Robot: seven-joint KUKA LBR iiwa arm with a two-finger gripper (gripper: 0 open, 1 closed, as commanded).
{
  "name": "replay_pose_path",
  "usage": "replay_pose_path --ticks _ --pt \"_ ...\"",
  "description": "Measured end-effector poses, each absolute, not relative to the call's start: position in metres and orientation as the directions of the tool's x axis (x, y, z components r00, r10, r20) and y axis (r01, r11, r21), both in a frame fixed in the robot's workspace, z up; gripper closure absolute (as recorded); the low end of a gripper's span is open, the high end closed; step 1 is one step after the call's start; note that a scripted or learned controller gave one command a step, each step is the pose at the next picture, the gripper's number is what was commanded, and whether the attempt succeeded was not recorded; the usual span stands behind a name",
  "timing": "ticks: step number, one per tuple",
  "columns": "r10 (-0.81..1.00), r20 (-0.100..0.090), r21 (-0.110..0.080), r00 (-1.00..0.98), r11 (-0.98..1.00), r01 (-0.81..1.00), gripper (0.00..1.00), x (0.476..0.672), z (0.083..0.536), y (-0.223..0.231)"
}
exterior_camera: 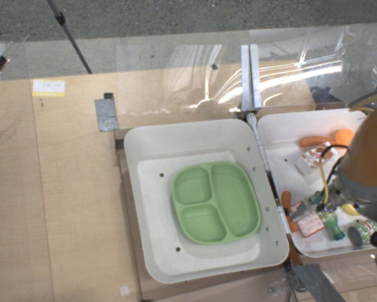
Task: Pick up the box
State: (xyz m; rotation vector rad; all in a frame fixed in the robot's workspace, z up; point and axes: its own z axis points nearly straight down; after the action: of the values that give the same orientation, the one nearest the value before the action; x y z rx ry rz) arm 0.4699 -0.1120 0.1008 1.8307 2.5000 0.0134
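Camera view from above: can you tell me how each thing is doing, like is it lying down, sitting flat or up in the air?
Green three-compartment plastic tray: flat in the left white bin, nothing in its compartments.
Small red and white box: lying in the right white bin, near its left wall.
Orange carrot-shaped toy: lying on its side.
Green bottle: lying down.
Gripper: low over the clutter, just above the box.

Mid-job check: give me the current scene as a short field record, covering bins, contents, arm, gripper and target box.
left bin: holds a green divided tray
right bin: cluttered with small items
arm: over the right bin, entering from the right edge
gripper: low among the clutter; finger state unreadable
box: small red-and-white carton near the right bin's front left, lying flat
other items: orange pieces, green bottle
grasp: none visible
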Motion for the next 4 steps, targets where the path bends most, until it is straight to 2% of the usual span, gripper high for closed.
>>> replay_pose_path --ticks 1,2,3,4 --pt "0.979 -0.009 0.024 -0.201 0.202 0.979 0.0 0.468 0.098 -0.116" --pt "0.996 -0.008 0.02 -0.085 0.085 0.996 0.0 0.465 0.097 -0.112" --pt "0.996 -0.01 0.027 -0.084 0.085 0.996 1.0 0.468 0.109 -0.113" --pt "0.985 -0.02 0.029 -0.171 0.171 0.985 1.0 0.467 0.103 -0.106"
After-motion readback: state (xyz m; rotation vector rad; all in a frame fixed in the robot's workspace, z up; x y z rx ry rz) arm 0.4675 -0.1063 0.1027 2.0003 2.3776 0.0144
